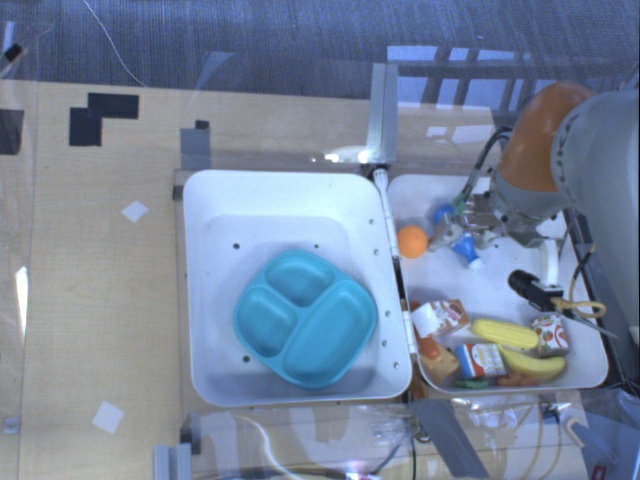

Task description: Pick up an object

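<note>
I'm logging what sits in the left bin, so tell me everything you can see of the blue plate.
The blue divided plate is a light blue, plastic-looking dish with rounded corners and three compartments: two smaller ones and one larger. It lies flat, right side up, turned at an angle, on the floor of the left white bin, toward its near right part. Nothing lies in it, and nothing else touches it.

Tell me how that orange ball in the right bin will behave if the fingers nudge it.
The orange ball looks round and smooth, so it will probably roll at a light touch. It sits on flat floor by the right bin's left wall, which may stop it. The gripper is close beside it, so a glancing contact seems likely.
</note>
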Controlling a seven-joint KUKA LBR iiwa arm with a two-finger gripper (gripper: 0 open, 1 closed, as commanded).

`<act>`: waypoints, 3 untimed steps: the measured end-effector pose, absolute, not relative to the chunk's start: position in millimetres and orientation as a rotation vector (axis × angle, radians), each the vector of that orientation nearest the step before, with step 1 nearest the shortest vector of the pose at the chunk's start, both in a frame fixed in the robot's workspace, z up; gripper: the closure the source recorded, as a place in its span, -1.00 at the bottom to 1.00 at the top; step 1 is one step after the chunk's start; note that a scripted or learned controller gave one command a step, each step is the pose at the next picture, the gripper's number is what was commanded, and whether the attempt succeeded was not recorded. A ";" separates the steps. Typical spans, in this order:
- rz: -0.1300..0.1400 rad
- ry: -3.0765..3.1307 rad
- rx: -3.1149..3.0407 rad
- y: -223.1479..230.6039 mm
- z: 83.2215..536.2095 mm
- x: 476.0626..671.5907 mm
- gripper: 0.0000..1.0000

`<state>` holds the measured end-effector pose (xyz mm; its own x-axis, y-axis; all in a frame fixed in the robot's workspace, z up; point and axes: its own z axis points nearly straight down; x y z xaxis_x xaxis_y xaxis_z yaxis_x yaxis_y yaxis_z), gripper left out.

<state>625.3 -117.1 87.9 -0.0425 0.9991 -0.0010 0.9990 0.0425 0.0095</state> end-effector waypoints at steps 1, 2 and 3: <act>0.017 2.264 2.156 -116.1 101.8 628.3 1.00; -0.074 2.206 2.307 -104.6 86.4 655.3 1.00; 0.008 2.327 2.101 -43.7 187.4 670.4 1.00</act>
